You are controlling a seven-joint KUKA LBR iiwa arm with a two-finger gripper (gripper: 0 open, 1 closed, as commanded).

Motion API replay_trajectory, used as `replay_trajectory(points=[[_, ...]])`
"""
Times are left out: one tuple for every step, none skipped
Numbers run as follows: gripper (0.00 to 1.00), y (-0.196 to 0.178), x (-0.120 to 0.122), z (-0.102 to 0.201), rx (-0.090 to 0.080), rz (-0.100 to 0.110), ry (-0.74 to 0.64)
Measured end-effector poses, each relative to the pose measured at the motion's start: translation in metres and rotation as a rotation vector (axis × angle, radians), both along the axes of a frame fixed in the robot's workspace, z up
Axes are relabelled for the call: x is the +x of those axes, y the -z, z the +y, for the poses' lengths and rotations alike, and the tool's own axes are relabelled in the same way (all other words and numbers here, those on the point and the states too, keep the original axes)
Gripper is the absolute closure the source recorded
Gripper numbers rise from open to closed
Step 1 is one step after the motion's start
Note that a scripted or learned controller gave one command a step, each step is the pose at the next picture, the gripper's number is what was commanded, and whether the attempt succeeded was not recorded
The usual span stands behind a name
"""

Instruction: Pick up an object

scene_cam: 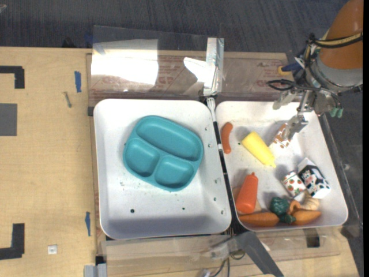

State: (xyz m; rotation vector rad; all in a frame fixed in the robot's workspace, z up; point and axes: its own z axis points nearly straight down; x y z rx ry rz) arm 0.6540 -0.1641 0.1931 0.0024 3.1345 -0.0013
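White right bin (pixel 334 154): end effector (pixel 285 134) above bare upper-right floor.

You have two white bins side by side on the bench, the left bin (pixel 104 172) touching the right bin (pixel 259 109) along one edge. In the left one, a teal three-compartment plate (pixel 163 152) lies flat near the middle. Behind the bins a clear sheet (pixel 150 68) stands upright, and the tan benchtop (pixel 40 154) to the left bears blue tape (pixel 78 81) and black marks (pixel 14 77).
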Motion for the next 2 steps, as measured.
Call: replay_trajectory(points=[[0.00,0.104,-0.007,-0.013,0.000,-0.005,0.069],[0.00,0.104,-0.075,0.042,0.002,-0.004,0.060]])
